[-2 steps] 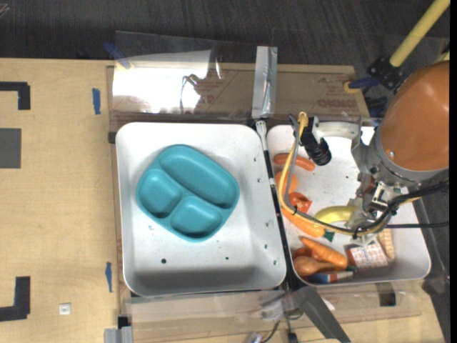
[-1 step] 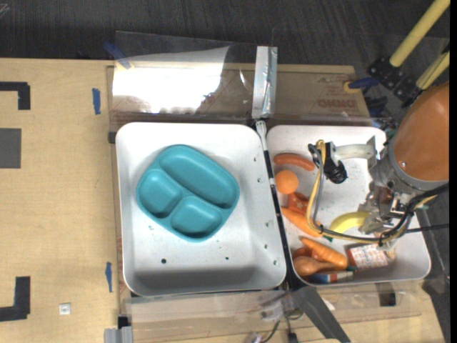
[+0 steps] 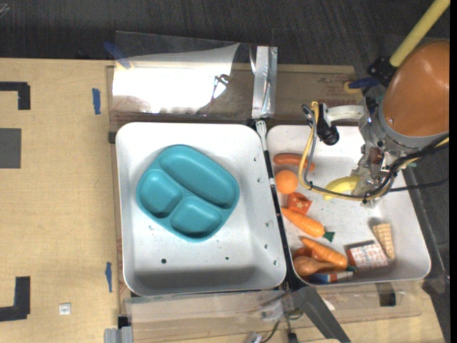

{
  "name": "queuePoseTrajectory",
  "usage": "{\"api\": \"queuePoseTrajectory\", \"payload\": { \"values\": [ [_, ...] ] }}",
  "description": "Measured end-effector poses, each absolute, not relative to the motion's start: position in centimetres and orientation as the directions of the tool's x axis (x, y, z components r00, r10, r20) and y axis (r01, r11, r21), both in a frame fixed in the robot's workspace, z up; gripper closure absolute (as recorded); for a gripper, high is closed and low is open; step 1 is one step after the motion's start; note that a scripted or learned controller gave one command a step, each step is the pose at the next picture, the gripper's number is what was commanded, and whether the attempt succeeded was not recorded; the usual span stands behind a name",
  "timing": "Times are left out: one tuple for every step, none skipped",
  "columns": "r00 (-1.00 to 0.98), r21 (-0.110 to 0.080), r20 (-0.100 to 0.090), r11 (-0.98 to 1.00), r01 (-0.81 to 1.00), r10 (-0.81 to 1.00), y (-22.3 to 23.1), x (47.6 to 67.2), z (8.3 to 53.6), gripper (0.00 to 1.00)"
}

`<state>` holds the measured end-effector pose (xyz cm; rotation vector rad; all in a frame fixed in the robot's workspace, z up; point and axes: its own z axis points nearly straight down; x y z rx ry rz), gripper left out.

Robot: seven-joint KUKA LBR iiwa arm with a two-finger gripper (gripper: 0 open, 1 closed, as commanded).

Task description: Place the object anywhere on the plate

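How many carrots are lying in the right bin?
2. One carrot lies near the bin's middle, below the orange ball. The other carrot lies lower, close to the front edge of the right bin. Another could be hidden under the arm.

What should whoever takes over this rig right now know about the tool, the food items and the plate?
Tool: low in the right bin, over a yellow item; grip state unclear.
Blue plate: in the left bin, nothing on it.
Carrots, orange ball, cone and the other food lie in the right bin.
Done: nothing placed. Left: grasp one item, carry it to the plate.
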<state>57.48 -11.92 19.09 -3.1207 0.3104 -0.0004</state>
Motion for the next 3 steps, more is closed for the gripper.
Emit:
{"api": "queuePoseTrajectory", "payload": {
  "values": [
    [0.965, -0.003, -0.004, -0.965, -0.262, -0.262, -8.1, 53.2, 18.4, 1.00],
    [0.979, -0.005, 0.000, -0.979, -0.206, -0.206, -7.7, 54.9, 18.4, 1.00],
    [0.980, -0.001, -0.004, -0.980, -0.200, -0.200, -8.5, 48.5, 18.4, 1.00]
  ]
}}
